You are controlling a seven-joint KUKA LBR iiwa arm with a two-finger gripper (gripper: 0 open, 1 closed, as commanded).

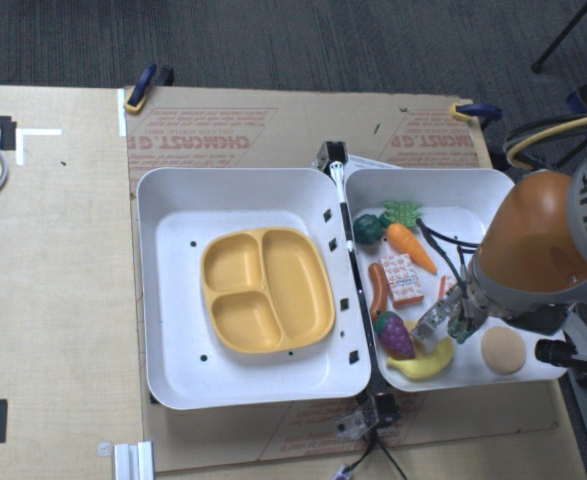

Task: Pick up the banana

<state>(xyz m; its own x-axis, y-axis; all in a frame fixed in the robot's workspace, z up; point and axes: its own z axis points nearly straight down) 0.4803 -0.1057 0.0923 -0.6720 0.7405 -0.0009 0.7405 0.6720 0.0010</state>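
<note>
Camera view places the claw (443,330) low in the right bin (473,190), directly above the banana (423,364). Whether the claw is released or clenched cannot be told. The banana lies just below the claw, against the bin's near wall. Purple grapes (397,336) touch the banana on the claw's left; an egg (503,350) sits near on its right. Likely faults: the claw catching the grapes instead, or the curved banana slipping sideways toward the wall.
</note>
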